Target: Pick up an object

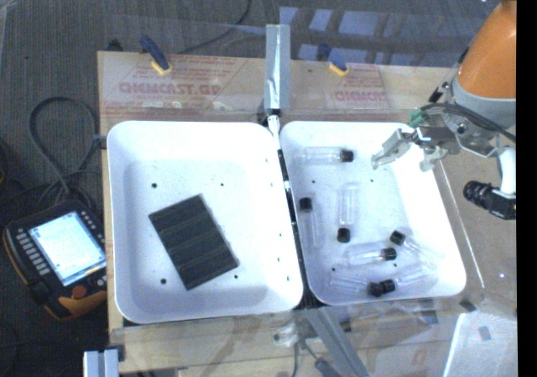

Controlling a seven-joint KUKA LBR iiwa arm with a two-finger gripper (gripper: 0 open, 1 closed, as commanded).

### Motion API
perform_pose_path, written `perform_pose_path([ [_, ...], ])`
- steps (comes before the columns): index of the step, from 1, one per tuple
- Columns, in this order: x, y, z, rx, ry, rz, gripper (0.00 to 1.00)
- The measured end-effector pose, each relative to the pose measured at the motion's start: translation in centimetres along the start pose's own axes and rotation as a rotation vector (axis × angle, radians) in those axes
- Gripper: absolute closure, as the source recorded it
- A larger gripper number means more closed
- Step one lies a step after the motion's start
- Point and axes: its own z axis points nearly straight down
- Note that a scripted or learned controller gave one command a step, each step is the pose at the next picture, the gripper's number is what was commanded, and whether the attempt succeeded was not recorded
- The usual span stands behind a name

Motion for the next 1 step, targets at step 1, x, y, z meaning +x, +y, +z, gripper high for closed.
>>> perform_pose_path([
  [1,2.76,-3.61,11.97,0.001,0.001,-0.064,0.00],
])
